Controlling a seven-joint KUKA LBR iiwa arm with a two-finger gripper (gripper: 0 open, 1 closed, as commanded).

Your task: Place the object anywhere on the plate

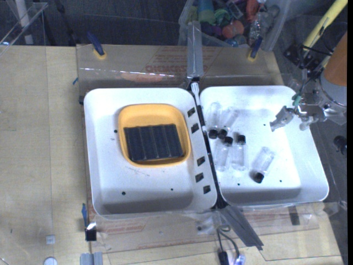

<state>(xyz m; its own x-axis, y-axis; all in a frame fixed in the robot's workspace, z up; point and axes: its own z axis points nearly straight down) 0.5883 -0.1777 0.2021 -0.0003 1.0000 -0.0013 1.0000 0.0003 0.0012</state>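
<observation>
Several clear vials with black caps lie in the right bin [309, 181]. A cluster of them [225, 136] sits near the bin's left wall, and one vial [262, 162] lies alone toward the front, cap down. The yellow plate [128, 116] rests in the left bin [99, 164] and carries a black ridged insert [153, 142]. My gripper [288, 123] hovers over the right bin's far right side, well away from the vials. Its fingers stand apart with nothing between them.
A divider with black tabs [199, 148] separates the two bins. A clear tub of colourful items [231, 10] stands behind the bins. Cables and arm hardware crowd the right edge [322, 101].
</observation>
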